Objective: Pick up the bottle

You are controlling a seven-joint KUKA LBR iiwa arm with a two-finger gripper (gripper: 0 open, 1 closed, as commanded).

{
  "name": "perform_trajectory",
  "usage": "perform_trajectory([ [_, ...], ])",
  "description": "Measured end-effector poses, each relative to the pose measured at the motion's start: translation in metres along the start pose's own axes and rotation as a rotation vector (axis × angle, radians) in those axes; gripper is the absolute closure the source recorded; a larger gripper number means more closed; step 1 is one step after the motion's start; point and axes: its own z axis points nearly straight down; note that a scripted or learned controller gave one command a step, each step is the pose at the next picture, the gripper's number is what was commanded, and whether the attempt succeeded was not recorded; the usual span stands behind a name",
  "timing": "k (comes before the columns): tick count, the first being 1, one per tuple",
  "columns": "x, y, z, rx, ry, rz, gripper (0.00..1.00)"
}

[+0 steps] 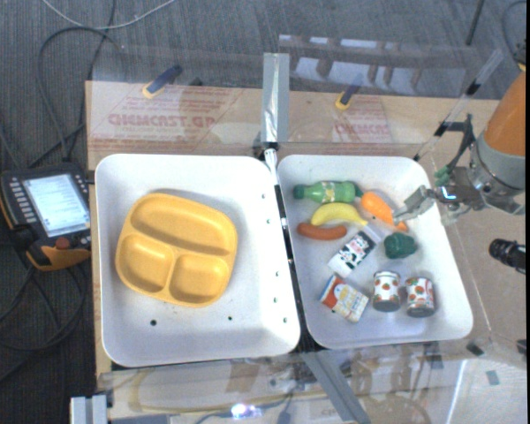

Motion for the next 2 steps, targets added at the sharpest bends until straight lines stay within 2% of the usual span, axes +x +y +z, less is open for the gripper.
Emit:
perform_trajectory([
  [1, -0.007, 0.0213, 0.1181, -0.007, 0.006, -0.077, 0.0],
  [2, -0.0069, 0.0206, 0.1127, -0.003, 0.005, -0.078, 1.0],
])
